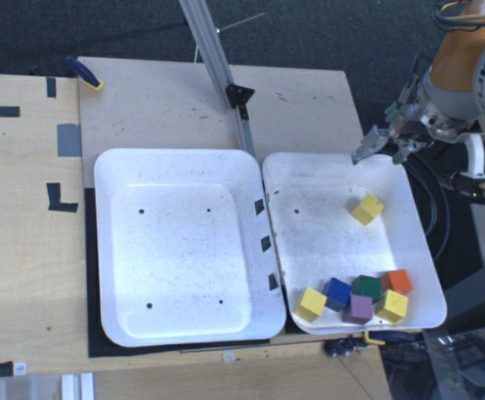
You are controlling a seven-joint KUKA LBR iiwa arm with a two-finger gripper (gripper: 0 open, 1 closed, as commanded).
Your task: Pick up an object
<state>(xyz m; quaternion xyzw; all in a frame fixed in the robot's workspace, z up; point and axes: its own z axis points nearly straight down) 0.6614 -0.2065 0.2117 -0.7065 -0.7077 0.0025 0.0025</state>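
Blocks sit in the right bin [409, 223], a shallow white tray with rounded corners and a smooth, faintly speckled floor. One yellow cube [367, 208] lies alone in the upper part of that bin, tilted so that a corner points toward the camera, well apart from the rest. Along the near rim a cluster gathers: a second yellow cube [311, 303] at the left end, a blue cube [337, 293] just beside it, a purple cube [360, 307] touching a green cube [366, 287] behind it, a third yellow cube [392, 306] to their right, and an orange cube [397, 281] at the back right. All look matte, with hard flat faces and crisp edges. The left bin [109, 223] is of the same moulded white form, its floor marked by four small dark dots. The gripper [382, 145] hangs over the far right corner of the right bin, above the rim, clear of every block; its dark metal fingers are bunched against cables and brackets, and I cannot tell whether they are spread or pressed together. Above it the arm [459, 61] shows its glossy orange band and grey casing. A slim aluminium bar [213, 48] slants down across the pale wooden bench [159, 107], ending at a black bracket by the bins.
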